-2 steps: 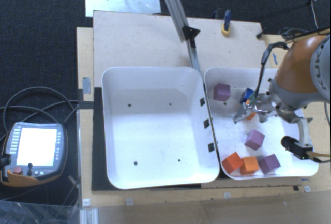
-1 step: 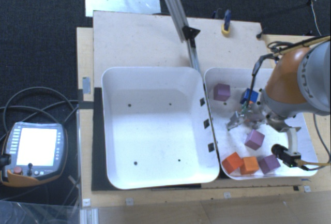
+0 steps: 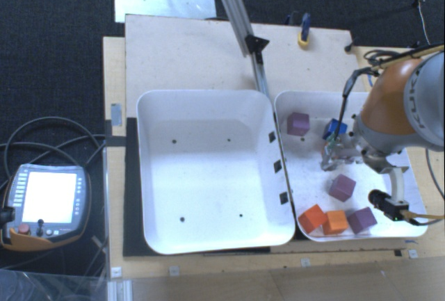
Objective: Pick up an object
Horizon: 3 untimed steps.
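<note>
Pale wooden counter (image 3: pixel 195 49) on dark carpet floor (image 3: pixel 55 28), carrying two shallow white bins side by side. Left bin (image 3: pixel 156 153) with bare white bottom and a few small dark dots. Right bin (image 3: pixel 288 153) near the counter's right edge, holding a purple cube (image 3: pixel 298 124) near its far-left corner, another purple cube (image 3: pixel 342 188) in the middle, and a red cube (image 3: pixel 313 217), an orange cube (image 3: pixel 335 222) and a third purple cube (image 3: pixel 361 220) in a row along its near edge. Tool (image 3: pixel 334 153) low over the right bin, between the two upper purple cubes; opening impossible to tell, nothing seen in its grip. Teach pendant (image 3: pixel 45 206) on the floor beside the counter's left edge. Metal pole (image 3: pixel 233 1) slanting over the far edge.
</note>
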### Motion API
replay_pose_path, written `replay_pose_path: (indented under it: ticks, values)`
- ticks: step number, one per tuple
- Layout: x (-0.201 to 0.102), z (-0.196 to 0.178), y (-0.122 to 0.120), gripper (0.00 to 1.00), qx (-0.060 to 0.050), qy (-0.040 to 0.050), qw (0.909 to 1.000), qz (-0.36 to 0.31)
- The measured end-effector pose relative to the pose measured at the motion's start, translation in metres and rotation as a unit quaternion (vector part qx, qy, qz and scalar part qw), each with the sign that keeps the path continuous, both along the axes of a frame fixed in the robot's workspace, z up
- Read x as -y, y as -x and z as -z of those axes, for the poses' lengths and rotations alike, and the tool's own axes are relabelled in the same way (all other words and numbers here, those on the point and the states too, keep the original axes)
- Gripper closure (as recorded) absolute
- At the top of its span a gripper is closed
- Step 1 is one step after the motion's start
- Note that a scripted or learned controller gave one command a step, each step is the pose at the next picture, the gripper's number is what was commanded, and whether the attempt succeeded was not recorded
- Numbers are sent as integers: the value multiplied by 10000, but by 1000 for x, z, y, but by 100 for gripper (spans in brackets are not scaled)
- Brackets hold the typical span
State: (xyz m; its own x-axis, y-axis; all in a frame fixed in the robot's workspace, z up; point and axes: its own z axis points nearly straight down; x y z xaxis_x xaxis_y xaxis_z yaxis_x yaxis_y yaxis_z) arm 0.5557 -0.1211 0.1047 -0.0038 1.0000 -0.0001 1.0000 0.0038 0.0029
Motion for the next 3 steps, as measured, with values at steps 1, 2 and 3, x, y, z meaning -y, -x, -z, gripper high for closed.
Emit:
replay_pose_path:
  ticks: [1, 2, 3]
  values:
    - [7, -46, -4, 100, 12, 6, 10000, 6]
    - [2, -110, -6, 100, 33, 8, 10000, -8]
    - [2, -164, -8, 100, 31, 9, 10000, -7]
